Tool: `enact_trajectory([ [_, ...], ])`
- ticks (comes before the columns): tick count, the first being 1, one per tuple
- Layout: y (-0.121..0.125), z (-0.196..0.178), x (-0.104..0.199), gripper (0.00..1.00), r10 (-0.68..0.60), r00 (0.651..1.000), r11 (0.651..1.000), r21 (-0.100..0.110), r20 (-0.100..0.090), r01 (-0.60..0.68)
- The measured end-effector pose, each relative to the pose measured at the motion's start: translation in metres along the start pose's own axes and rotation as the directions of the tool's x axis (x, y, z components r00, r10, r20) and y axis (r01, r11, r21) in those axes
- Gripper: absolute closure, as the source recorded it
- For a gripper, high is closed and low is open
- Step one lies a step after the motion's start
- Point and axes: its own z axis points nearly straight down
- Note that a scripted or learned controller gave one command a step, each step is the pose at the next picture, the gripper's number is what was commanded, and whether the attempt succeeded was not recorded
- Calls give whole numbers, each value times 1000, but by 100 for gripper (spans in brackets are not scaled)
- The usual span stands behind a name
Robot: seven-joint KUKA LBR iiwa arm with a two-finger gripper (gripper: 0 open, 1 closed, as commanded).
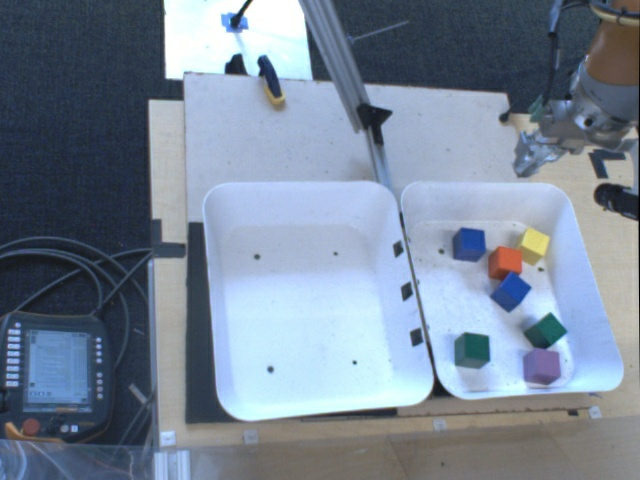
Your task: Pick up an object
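Two white bins sit side by side; the right bin (585,258) holds seven small cubes. The gripper (530,158) hovers beyond its far edge, grip state impossible to tell. The orange cube (505,261) touches yellow and blue neighbours, so a descent there could jam or nudge them.

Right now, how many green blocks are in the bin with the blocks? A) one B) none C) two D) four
C, since the right bin holds two green blocks, one near its front-left and one beside the purple block.
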Motion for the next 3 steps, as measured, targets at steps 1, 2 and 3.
enact_trajectory([
  [1, -10, -11, 53, 100, -5, 1000, 1000, 7, -4, 5],
  [2, -16, 1, 102, 100, -5, 1000, 1000, 8, -5, 5],
  [3, -32, -5, 157, 100, -6, 1000, 1000, 9, -5, 6],
])
